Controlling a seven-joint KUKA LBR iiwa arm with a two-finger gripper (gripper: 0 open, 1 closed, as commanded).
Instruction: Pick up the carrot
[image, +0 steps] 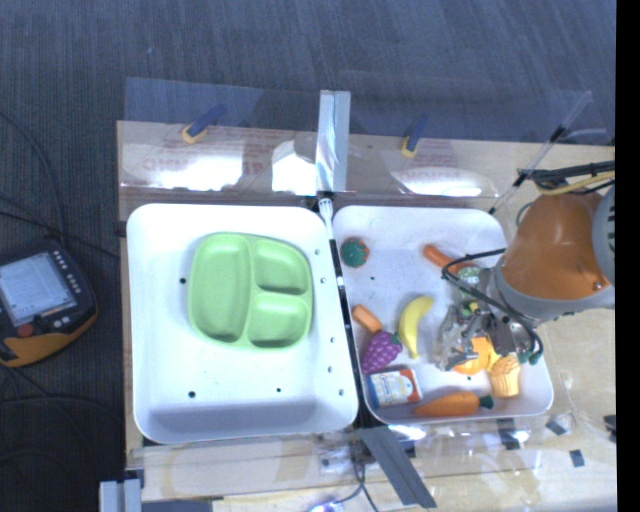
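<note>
Two white bins (150, 400) side by side; green divided plate (249, 289) in left one. Arm (555, 250) low over right bin. Gripper (462, 340) amid clutter, grip state unreadable. Carrot (448, 405) along near wall, beside carton (391, 386). Risk: snagging orange toy (480, 357) underneath instead, similar colours close together.

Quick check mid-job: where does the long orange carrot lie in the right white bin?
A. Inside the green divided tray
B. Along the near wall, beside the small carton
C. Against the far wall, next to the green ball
B: the long orange carrot lies along the right white bin's near wall, just right of the small carton.
</note>
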